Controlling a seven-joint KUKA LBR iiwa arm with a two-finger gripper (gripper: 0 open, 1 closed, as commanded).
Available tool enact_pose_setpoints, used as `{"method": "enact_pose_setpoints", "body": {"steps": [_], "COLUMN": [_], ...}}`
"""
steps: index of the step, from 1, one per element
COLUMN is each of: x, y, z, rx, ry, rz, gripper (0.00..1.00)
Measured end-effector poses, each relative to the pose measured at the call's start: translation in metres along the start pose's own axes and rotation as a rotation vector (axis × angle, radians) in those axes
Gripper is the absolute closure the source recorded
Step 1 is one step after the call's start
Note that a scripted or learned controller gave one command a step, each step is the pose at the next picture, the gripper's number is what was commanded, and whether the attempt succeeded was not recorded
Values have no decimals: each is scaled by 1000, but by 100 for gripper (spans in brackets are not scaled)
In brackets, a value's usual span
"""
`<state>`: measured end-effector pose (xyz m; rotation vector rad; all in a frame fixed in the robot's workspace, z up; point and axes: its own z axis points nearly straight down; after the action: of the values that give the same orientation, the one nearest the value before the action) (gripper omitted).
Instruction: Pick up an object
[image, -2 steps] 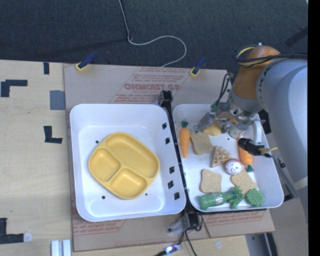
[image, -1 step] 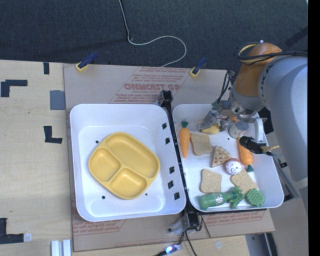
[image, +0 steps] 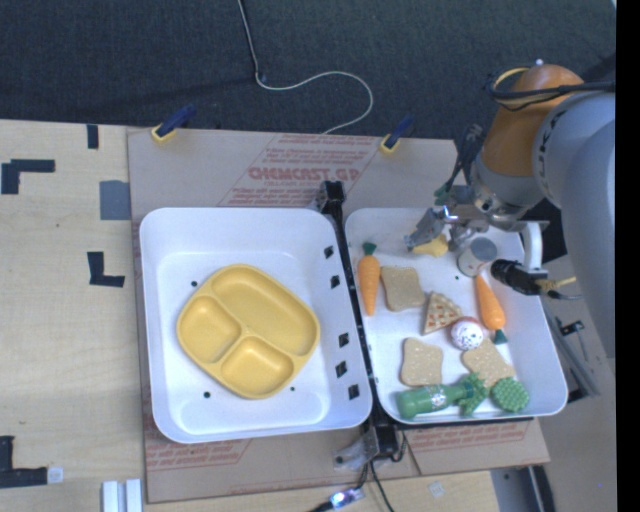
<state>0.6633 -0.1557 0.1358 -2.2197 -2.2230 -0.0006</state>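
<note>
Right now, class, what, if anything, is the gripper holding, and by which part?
It cannot be told. The gripper sits low over the far end of the right bin, right at a small yellow piece, but the view does not show that piece between its fingers.

Left white bin: holds a yellow plate with 3 compartments, lying flat near the middle. Touches a 2nd white bin along a seam dotted with black clips. Beneath both, a cardboard sheet with red print, gripped at the far edge by 2 blue-and-yellow clamps. Farther back, a thin white cable looping over dark cloth. On the wooden bench, black tape marks.
</note>
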Motion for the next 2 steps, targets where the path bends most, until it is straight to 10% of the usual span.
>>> {"method": "enact_pose_setpoints", "body": {"steps": [2], "x": [9], "y": [8], "z": [-90], "rx": [-1], "ry": [0], "rz": [0], "gripper": [100]}}
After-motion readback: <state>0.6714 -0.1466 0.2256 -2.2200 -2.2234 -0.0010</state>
